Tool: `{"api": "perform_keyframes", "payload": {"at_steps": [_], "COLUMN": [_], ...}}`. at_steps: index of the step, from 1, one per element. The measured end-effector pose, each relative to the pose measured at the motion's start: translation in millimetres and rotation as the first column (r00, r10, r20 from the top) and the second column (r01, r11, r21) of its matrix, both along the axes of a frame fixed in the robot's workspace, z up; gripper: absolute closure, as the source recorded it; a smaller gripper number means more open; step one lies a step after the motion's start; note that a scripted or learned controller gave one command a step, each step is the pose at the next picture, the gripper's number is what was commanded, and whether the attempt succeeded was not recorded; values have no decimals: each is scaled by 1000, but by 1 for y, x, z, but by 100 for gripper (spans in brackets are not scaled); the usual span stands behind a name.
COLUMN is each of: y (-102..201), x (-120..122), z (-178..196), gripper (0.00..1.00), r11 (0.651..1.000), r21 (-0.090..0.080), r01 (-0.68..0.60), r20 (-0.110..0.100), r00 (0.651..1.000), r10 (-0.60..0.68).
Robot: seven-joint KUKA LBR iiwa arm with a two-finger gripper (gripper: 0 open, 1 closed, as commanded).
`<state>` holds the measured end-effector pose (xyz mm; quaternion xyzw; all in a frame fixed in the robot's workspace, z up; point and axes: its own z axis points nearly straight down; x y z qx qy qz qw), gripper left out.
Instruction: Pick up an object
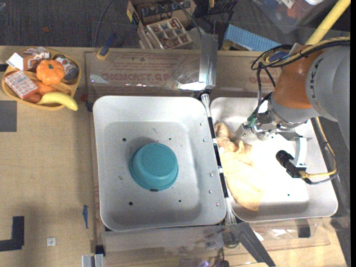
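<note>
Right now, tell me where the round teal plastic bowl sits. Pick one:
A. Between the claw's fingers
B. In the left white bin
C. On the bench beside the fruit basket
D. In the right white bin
B: the round teal plastic bowl lies upside down on the floor of the left white bin, apart from the claw.

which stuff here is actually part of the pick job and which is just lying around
Job:
gripper
yellow cloth in the right bin
teal bowl in the left bin

Lying about:
toy food basket
cardboard box
blue tool
</note>
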<state>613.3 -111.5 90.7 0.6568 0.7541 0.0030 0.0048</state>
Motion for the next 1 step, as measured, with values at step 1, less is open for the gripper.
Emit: {"api": "perform_keyframes", "payload": {"at_steps": [1], "y": [-75], "x": [17], "z": [103], "gripper": [0], "r11": [1000], "r21": [-1], "r01": [3], "r20": [-8], "r00": [1000], "r10": [-3]}}
